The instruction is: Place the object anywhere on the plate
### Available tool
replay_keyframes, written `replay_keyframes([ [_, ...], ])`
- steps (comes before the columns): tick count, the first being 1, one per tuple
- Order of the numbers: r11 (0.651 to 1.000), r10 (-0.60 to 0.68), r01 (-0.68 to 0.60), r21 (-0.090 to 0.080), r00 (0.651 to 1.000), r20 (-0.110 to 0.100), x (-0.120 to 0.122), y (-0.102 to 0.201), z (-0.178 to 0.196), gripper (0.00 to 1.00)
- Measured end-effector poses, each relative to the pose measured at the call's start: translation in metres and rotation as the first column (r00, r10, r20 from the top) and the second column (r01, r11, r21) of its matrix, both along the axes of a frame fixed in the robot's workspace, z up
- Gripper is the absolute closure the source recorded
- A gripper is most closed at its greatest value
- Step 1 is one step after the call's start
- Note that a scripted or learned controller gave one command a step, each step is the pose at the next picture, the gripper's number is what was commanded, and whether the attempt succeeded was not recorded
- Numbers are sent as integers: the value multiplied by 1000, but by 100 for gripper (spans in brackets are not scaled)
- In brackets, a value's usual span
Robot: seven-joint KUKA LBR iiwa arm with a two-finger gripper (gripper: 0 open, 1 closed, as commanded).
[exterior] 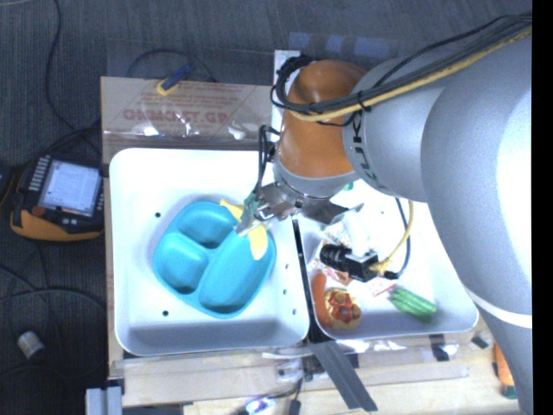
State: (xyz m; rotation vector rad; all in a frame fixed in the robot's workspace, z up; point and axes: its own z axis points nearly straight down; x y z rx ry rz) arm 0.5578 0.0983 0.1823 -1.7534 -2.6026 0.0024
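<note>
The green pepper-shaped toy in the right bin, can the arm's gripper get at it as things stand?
Probably yes. The green pepper-shaped toy lies uncovered near the right bin's front corner, apart from the red and orange toy. The gripper is over the blue sectioned plate, so it must swing back across.

Grey arm (432, 137) reaches leftward, wrist pointing down

We see two bins side by side on the counter (207, 366). The left bin (138, 318) holds a three-compartment plate (203, 262) at its middle, and a banana (256, 239) lies on the plate's right rim, just under the gripper (255, 210). The right bin (458, 314) holds a pepper-like piece (412, 302) near its front right — and a round toy food (342, 309) at front left. A handheld unit (60, 197) sits left of the bins.
</note>
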Motion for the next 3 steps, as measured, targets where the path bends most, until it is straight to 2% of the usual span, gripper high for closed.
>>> replay_keyframes([
  [1,1000,19,-19,-1,1000,0,-30,65,59,100],
  [2,1000,-29,29,-3,1000,-1,-23,63,-24,100],
  [3,1000,-28,28,-1,1000,-2,-23,64,-24,0],
])
